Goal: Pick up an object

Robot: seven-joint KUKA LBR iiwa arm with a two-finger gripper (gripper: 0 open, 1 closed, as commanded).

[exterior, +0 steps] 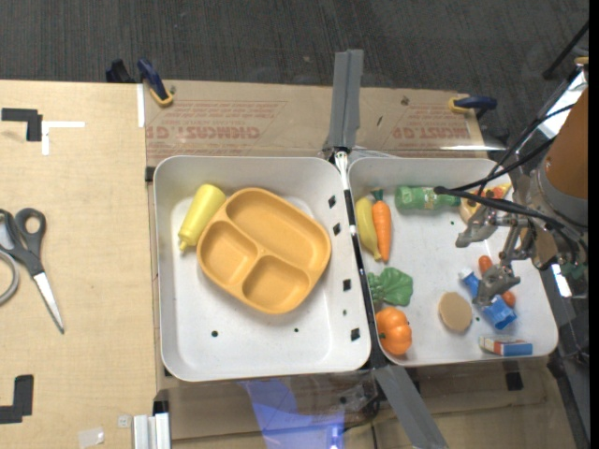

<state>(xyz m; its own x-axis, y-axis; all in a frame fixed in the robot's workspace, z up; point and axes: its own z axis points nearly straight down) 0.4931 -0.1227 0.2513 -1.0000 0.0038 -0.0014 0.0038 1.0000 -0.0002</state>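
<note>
My gripper (491,253) hangs over the right side of the right bin (426,251), its two metal fingers spread apart with nothing between them. Just below it lie a small red piece (485,263), a blue piece (472,284) and a blue block (502,315). A tan round disc (456,312) rests left of the block. A carrot (381,228) and a yellow fruit (364,224) lie along the bin's left wall. A green bottle (421,197) lies at the back.
The right bin also holds a green leafy toy (392,286), an orange pumpkin (394,331) and a white eraser-like bar (506,346). An orange divided plate (264,249) and a yellow bottle (200,212) sit in the left bin (187,335). Scissors (33,260) lie far left on the bench.
</note>
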